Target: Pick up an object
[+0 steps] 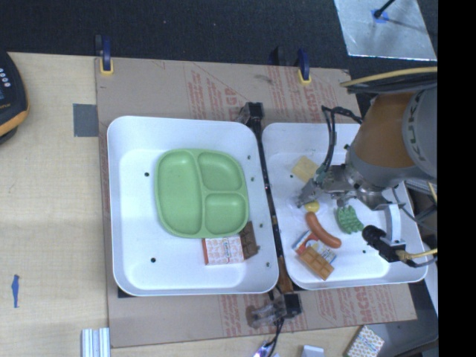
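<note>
Low over the right bin (286, 270), the gripper (311, 196) hangs; whether it is open or closed cannot be told. Just near of it lies a sausage (323, 230), a green toy (347, 219) to the right.

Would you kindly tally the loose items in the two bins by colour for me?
Green: 2 – plate, small toy
Yellow: 1 – wedge
Red-orange: 1 – sausage
Brown: 2 – waffle block, dark block
White and red: 1 – card
Total: 7
</note>
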